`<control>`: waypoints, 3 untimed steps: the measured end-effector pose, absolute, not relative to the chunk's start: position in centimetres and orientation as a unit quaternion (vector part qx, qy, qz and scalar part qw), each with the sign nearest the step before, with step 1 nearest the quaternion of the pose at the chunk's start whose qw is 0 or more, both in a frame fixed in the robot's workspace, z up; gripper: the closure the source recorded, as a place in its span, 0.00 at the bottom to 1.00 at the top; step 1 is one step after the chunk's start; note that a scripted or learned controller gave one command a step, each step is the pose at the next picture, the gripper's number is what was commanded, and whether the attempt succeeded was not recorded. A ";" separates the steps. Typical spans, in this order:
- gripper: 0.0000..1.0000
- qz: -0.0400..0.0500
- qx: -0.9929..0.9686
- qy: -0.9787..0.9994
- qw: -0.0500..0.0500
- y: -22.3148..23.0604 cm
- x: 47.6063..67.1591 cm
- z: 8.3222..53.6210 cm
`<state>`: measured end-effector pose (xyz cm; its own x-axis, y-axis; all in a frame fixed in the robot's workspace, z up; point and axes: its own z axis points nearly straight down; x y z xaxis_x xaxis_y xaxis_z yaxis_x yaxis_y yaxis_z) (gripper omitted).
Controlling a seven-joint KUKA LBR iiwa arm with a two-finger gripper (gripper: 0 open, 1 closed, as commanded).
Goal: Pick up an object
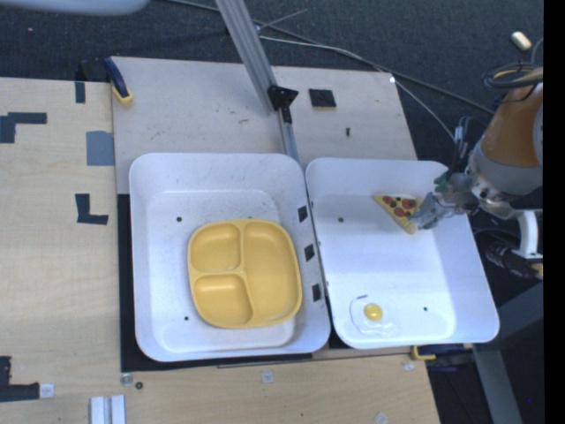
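Note:
A toy pizza slice (pixel 398 208) with red dots lies in the right bin (pixel 459 263), near its far right corner. A toy fried egg (pixel 372 314) rests by that bin's near edge. My gripper (pixel 430 212) hangs low at the right side of this bin, its tip right beside the pizza slice's right end. A yellow divided plate (pixel 244 271) sits in the left bin (pixel 154 237).
A slanted metal pole (pixel 256 47) rises from behind the bins' dividing edge. Cables (pixel 424 104) trail over the dark floor at the back right. A yellow-blue clamp (pixel 117 82) sits at the bench's far left corner.

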<state>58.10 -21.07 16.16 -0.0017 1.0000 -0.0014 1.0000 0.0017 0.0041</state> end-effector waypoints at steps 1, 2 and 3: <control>1.00 0.001 0.707 0.708 0.002 -21.0 58.2 21.1; 1.00 0.000 0.705 0.709 0.000 -15.0 59.9 20.7; 1.00 0.001 0.705 0.710 -0.001 -9.8 61.5 21.9</control>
<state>61.48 -9.84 21.90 -0.0070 1.0000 0.0018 1.0000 0.0070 0.0002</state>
